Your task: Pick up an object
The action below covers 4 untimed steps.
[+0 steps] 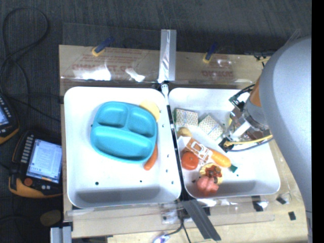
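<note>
Grey robot arm (291,110) reaches low into right white bin (263,184), gripper (230,140) beside orange plastic carrot (220,159). Fingers' state: cannot tell. Toys clustered left, so approach is from open side.

You see a broad, smooth grey arm (293,110), an orange band (256,96) above its wrist, and a metal gripper (234,135) wrapped by thin yellow and black cables (253,142).
</note>
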{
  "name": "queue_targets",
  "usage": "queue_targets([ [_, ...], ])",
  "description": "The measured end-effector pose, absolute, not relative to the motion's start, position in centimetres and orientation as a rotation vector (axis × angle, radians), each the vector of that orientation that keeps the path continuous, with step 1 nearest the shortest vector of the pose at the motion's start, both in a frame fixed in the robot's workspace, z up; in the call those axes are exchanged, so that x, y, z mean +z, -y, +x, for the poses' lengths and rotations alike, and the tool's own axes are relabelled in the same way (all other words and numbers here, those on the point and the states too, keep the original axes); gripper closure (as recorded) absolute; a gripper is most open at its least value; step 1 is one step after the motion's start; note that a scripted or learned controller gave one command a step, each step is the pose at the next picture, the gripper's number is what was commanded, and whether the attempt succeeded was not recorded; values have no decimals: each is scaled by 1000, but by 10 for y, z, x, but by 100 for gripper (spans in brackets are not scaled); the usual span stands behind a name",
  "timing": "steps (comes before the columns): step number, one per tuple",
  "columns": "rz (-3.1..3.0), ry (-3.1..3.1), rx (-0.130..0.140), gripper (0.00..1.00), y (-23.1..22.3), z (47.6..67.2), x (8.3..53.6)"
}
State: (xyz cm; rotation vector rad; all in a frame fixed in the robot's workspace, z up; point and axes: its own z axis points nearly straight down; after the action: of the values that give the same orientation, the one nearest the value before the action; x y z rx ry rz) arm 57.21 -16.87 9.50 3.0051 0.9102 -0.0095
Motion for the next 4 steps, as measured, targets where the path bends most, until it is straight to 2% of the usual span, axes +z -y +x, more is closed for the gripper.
queue_targets([
  [1, 3023, -849, -7, 100, 191, 531, 291],
  [2, 3023, -850, -8, 0, 191, 531, 291],
  [3, 3085, -600, -10, 0, 159, 523, 184],
  [4, 3110, -420, 9, 0, 179, 536, 89],
])
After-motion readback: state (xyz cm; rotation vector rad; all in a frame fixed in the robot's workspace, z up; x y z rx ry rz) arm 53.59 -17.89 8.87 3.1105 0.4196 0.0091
